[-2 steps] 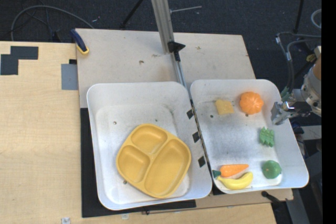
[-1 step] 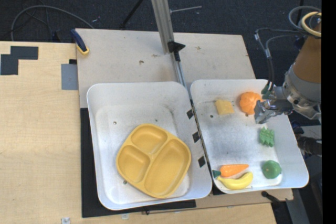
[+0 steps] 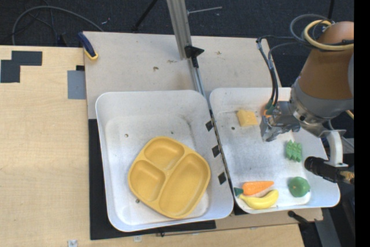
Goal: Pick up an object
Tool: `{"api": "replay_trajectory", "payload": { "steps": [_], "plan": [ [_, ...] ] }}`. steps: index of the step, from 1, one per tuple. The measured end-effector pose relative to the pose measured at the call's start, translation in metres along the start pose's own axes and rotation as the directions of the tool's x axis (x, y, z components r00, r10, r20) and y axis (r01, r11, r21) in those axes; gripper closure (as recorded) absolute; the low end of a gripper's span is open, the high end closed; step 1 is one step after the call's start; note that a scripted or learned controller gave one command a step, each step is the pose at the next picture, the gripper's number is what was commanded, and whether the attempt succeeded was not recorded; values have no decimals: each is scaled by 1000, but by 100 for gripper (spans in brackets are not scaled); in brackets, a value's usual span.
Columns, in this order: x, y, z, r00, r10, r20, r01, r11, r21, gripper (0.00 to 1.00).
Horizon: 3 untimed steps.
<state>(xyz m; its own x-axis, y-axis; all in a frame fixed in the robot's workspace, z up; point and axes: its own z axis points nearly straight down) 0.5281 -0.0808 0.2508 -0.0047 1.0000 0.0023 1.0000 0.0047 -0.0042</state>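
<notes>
Now the gripper [image 3: 272,131] hangs low in the right bin [image 3: 254,205], jaw state unclear; the yellow block [image 3: 247,118] lies just beside it, toward the left bin [image 3: 110,118].

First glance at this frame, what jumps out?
The yellow divided plate lying in the left bin dominates. Next, the grey and orange arm at right, its end effector low over the right bin, beside a small yellow block. Toy food clusters at that bin's near edge: carrot, banana.

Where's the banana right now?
The banana lies in the right bin, along its near edge, just under the carrot and left of the green ball.
</notes>
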Motion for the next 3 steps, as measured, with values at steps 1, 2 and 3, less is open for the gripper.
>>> {"api": "replay_trajectory", "payload": {
  "steps": [1, 2, 3],
  "plan": [
    [57, -5, -2, 1000, -1, 0, 1, 1000, -1, 100],
    [110, 1, 14, 1000, 2, 1, -2, 1000, 2, 100],
    [166, 5, 27, 1000, 1, 2, -1, 1000, 2, 100]
  ]
}}
